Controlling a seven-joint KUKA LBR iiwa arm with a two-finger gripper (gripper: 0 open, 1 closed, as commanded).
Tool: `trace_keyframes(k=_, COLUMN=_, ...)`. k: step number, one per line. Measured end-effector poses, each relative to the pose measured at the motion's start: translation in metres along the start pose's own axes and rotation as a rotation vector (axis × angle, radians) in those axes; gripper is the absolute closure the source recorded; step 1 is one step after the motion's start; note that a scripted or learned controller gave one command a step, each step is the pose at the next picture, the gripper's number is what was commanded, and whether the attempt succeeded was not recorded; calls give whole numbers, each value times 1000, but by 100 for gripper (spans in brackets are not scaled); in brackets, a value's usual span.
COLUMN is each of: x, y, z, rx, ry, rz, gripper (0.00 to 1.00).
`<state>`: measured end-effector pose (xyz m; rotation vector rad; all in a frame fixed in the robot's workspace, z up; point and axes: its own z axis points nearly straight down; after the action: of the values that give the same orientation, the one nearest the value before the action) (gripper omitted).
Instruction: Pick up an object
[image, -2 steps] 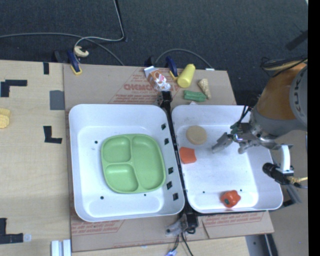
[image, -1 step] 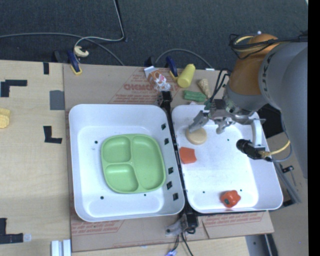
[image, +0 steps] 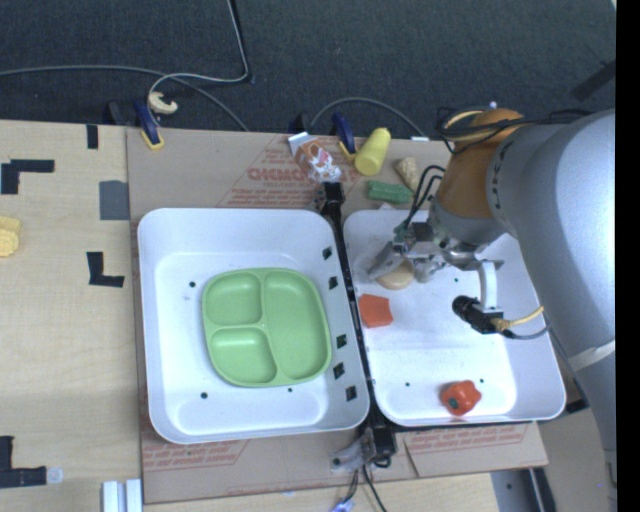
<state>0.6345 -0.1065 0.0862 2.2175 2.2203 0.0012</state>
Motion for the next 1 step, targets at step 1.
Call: trace_keyframes(k=1, x=13, y=10, z=1, rx=1, ry=1, rz=-1, gripper=0)
